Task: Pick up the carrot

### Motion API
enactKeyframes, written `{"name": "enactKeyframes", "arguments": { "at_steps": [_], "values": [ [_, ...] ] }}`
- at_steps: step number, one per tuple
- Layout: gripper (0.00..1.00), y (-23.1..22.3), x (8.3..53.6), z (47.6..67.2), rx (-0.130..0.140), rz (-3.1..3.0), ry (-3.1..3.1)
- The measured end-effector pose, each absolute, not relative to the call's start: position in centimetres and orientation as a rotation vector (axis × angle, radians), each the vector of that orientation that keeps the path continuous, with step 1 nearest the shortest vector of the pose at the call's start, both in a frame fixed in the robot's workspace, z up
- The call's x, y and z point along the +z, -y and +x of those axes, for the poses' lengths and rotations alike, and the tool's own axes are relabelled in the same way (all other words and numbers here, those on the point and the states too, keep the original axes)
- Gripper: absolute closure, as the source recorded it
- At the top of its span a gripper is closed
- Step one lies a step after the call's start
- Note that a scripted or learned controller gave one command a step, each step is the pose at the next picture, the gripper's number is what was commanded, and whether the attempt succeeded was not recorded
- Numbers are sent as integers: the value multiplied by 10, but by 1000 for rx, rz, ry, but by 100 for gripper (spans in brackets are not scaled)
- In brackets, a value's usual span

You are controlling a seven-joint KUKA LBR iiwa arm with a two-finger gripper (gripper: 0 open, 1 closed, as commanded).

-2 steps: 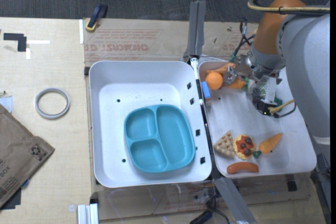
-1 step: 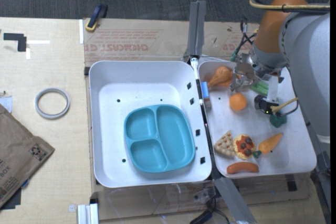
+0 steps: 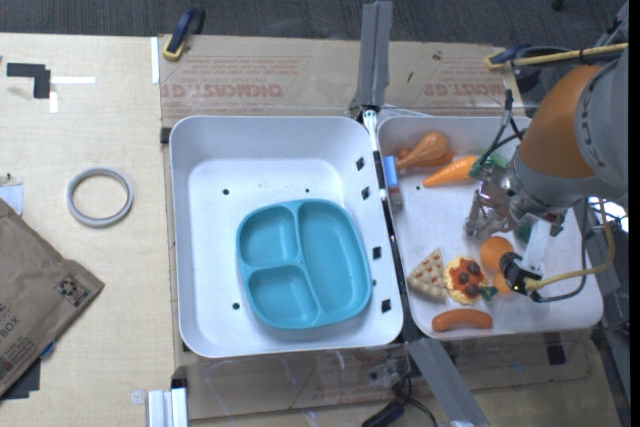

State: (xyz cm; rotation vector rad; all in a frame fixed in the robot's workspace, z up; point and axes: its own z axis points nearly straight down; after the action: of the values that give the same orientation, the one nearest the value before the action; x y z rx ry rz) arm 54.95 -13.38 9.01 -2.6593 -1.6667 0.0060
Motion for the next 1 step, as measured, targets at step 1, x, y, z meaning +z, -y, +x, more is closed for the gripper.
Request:
{"name": "enactKeyframes", "arguments": {
  "at_steps": [1],
  "values": [
    [0,134,90,550,6,-2659,1667]
  ]
}}
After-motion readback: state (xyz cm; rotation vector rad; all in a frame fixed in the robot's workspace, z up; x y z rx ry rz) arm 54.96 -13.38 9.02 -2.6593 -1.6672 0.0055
